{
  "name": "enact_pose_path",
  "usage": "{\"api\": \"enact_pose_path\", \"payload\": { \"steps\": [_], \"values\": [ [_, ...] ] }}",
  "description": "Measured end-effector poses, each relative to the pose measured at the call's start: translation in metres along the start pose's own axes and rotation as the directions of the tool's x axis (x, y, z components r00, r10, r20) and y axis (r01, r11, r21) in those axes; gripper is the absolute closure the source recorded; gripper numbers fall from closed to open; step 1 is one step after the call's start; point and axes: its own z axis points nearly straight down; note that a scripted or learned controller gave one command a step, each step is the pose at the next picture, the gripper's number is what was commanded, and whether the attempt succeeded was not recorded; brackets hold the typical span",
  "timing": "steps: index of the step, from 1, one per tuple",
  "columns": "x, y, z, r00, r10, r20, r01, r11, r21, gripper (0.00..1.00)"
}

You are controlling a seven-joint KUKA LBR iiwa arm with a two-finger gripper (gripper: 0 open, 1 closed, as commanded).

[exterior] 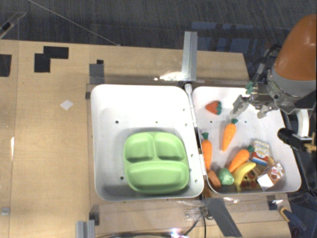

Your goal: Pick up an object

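Observation:
My gripper hangs over the back of the right bin, open, with nothing between its fingers. One finger stands just above the leafy top of an orange toy carrot. A red strawberry lies to the gripper's left. A second carrot lies along the bin's left wall. At the front of the bin is a heap: a third orange carrot, a yellow banana, a green vegetable, and small printed cartons.
The left bin holds a green divided plate. A metal post stands behind the seam between the bins. The arm's orange band looms at the right edge, above the right bin's back corner.

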Motion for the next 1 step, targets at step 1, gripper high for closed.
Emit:
{"api": "enact_pose_path", "payload": {
  "steps": [1],
  "values": [
    [-0.0230, 0.0280, 0.0970, 0.998, 0.065, 0.000, -0.065, 0.998, 0.002, 0.00]
  ]
}}
